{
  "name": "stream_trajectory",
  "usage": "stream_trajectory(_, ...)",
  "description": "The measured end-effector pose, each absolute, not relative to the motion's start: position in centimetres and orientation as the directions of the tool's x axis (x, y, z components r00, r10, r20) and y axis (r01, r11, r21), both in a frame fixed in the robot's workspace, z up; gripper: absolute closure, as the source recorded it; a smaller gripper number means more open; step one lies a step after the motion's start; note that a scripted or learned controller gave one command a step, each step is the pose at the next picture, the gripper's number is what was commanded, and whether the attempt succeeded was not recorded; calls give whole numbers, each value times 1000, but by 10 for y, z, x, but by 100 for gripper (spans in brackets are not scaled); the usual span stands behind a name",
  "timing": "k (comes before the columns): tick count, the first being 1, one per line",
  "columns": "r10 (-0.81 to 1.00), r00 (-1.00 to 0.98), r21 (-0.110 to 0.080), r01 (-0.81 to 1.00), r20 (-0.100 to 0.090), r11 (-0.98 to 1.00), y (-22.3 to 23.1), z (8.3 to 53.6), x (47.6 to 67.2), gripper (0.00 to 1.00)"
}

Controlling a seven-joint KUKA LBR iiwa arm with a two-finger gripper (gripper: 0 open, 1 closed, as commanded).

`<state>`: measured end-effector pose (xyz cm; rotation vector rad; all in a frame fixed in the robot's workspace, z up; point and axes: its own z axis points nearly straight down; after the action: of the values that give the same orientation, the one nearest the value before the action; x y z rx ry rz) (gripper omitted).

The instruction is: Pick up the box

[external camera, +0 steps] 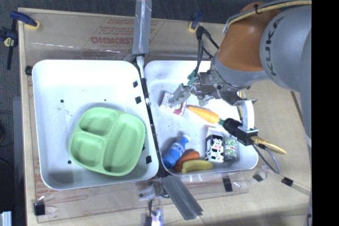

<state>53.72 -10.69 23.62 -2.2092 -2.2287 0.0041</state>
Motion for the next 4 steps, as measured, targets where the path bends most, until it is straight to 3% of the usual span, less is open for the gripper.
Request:
stream_trajectory(1, 1000, -9, -4, 1000, 1, 9, -107, 236, 537, 0)
stream_trajectory(2, 1000, -14, -7, 1000, 0, 14, -107, 246, 538, 100)
stream_trajectory(3, 1000, -15, -6, 1000, 0, 15, -107, 246, 538, 0)
stream_trajectory(4, 1000, -15, -6, 1000, 0, 15, -107, 246, 538, 0)
